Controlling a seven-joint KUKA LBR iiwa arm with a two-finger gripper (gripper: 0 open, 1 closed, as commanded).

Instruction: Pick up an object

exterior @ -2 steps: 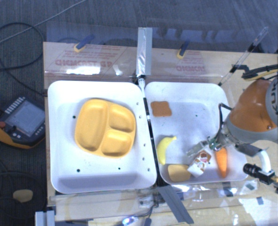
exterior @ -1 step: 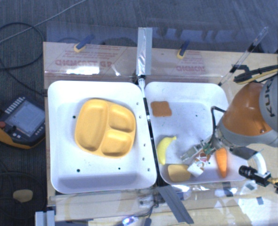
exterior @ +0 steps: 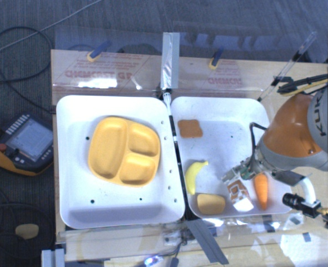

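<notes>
Two white bins on the tabletop: left bin (exterior: 69,204) has a yellow divided plate (exterior: 125,150), right bin (exterior: 219,107) has the pickable stuff. My hand (exterior: 243,174) is low in the right bin's near-right corner, right over a small brown-and-white carton (exterior: 238,192), with a carrot (exterior: 261,190) just beside it. Can't tell whether my hand is spread or pinched; the wrist hides it. Nothing visibly held. Also in this bin: banana (exterior: 194,174), tan bread-like piece (exterior: 210,203), brown cracker-like square (exterior: 190,128) toward the far side. Step looks like the reach/descend onto the carton or carrot, grasp not confirmed. Next move probably needs a firm close on one item, then a straight lift, avoiding the bin wall.
</notes>
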